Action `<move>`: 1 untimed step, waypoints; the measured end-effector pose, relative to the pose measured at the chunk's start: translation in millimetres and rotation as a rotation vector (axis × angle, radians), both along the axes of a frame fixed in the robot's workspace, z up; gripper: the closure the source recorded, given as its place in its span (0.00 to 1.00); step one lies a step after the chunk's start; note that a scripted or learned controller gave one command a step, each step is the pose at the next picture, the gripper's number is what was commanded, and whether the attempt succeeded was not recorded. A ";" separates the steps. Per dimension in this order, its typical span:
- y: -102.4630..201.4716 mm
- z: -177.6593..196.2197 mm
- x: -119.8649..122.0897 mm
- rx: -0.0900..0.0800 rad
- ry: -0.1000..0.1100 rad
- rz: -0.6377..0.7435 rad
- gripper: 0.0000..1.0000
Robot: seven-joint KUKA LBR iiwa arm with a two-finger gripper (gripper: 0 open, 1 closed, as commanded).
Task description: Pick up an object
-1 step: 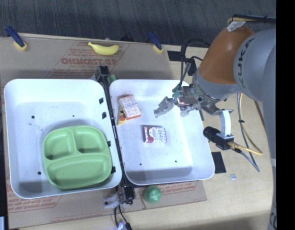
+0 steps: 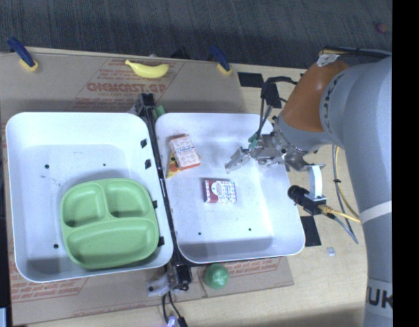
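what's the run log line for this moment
gripper: over right bin, nothing held | nearest: dark red box | orange box: by divider | green tray: left bin

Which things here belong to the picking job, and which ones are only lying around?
Belong to the job:
- pincer, over the right bin
- orange box in that bin
- dark red packet in that bin

Just lying about:
- green divided plate in the left bin
- banana beyond the bins
- green ball on the cardboard

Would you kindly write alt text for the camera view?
A grey arm's gripper hovers over the right white bin, which holds an orange box and a red-and-white packet. The left bin holds a green divided tray.
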State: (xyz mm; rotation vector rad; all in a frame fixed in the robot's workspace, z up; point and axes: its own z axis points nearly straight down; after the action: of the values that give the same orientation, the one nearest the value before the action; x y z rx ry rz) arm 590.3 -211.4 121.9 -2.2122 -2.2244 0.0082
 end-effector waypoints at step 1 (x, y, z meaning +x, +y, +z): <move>2.5 -25.5 -72.9 -0.001 -0.015 0.001 0.00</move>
State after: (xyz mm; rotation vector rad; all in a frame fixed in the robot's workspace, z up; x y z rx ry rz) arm 517.4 -208.9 96.4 -2.2188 -2.2338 -0.0078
